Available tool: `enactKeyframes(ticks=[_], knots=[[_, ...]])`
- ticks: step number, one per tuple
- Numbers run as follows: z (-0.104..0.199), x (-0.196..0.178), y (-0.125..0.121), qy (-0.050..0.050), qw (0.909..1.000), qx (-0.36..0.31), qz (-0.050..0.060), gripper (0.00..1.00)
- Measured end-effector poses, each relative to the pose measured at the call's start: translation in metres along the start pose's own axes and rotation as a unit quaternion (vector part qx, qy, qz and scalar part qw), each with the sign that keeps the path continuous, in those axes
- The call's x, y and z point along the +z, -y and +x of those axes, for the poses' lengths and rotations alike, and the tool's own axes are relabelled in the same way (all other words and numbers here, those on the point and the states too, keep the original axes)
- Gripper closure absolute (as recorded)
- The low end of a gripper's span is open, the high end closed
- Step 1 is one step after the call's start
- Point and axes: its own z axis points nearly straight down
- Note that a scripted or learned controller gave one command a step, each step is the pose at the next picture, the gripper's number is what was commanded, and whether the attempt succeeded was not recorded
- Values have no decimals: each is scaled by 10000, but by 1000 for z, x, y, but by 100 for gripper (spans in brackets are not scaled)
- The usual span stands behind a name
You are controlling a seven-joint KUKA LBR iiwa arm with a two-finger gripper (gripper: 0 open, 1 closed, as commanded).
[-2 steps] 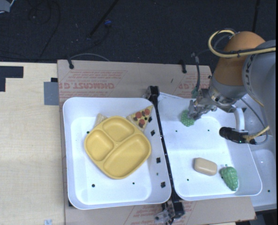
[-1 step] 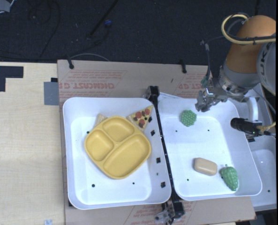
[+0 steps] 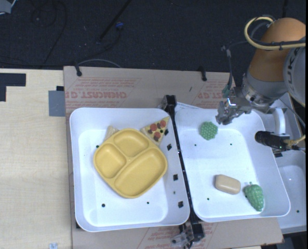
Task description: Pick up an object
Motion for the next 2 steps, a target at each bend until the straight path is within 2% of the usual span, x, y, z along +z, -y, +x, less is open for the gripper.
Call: enactKeyframes(ticks=[1,2], knots=[[58,8,0,-15,10000,-12,13,100],[118,1,6,-16,10000,-13,12,100]])
